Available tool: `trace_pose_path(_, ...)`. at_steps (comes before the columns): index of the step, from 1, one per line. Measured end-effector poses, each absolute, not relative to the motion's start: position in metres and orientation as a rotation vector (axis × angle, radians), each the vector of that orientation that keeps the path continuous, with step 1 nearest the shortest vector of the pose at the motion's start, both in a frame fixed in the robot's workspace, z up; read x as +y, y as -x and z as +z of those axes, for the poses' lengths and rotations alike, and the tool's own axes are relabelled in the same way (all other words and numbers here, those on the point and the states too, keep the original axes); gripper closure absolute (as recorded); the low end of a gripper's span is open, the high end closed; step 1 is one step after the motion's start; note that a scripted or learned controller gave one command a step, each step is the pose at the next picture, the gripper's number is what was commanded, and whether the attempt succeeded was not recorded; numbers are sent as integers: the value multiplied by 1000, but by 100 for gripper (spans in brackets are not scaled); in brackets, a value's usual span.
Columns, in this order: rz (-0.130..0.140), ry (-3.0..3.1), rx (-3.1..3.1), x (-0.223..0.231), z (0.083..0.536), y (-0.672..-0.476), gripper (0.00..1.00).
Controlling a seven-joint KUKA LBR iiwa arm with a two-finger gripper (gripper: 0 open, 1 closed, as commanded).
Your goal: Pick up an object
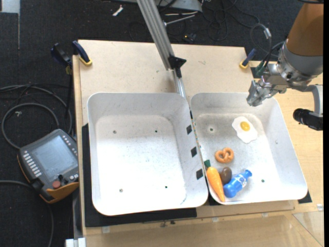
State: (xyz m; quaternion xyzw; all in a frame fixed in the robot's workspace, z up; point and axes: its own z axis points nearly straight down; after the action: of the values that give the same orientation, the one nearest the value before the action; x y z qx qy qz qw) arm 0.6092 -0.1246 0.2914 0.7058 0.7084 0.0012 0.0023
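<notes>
White plastic bins sit side by side; the right bin (288, 153) holds a fried egg (244, 129), pretzel (224, 155), carrot (215, 183) and blue bottle (236, 183). Above its far edge hangs the gripper (255, 98), grip state indiscernible, seemingly poised to descend.

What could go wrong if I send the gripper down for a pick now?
The gripper hangs over the right bin's far rim, so a straight descent may strike the wall and reach nothing. The carrot, brown piece and blue bottle crowd one corner: a grasp may nudge neighbours. The fried egg lies flat, offering little grip.
</notes>
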Motion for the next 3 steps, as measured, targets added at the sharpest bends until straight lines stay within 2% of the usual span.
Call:
trace_pose_path(1,-1,-2215,2232,-72,271,-601,100)
trace_pose_path(2,1,-2213,2232,-16,269,-602,100)
trace_pose_path(3,-2,-2215,2232,32,265,-583,100)
